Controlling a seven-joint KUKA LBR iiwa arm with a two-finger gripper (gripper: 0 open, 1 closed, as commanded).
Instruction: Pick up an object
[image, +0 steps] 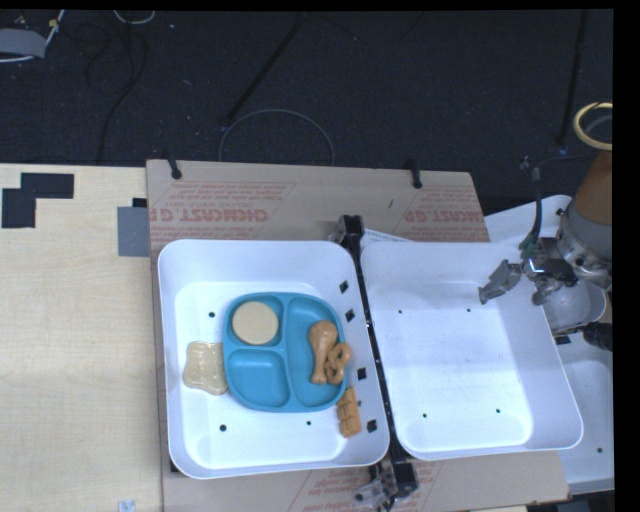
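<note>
A: Step? Start big.

B: Approach, I'd say. The counter (70, 340) carries two white bins. The left bin (190, 265) holds a blue divided plate (262, 385), and every candidate object sits on or next to that plate.

A: List them.

B: A tan pretzel-like piece (328, 352) in the plate's right compartment, a round cracker (254, 322) in the upper-left compartment, a pale toast-like slab (205, 367) touching the plate's left edge, and small brown chunks (348, 411) just off its lower right corner.

A: Gripper?

B: The gripper (522, 281) hangs over the right bin (470, 440), well apart from the plate. It grasps nothing; can't tell how far apart the fingers are.

A: Next?

B: Probably cross toward the plate, pick one item, descend.
</note>
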